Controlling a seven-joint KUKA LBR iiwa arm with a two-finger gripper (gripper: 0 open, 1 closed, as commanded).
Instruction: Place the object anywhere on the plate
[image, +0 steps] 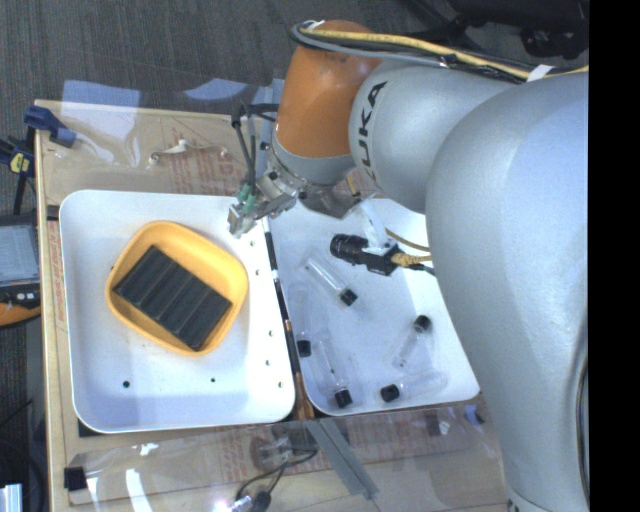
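A yellow plate (226, 264) lies in the left white bin (95, 380), towards its upper middle. On the plate rests a black ridged rectangular slab (172, 293), flat and turned at a slant. My gripper (243, 214) hangs over the upper right corner of the left bin, just past the plate's far right rim and close to the wall between the two bins. I see nothing between its tips.
The right white bin (385, 312) holds several clear tubes with black caps, such as one (330, 279) near the middle and another (410, 341) lower right. Small black caps (341, 398) lie near its front edge. The grey arm (480, 200) covers the right side.
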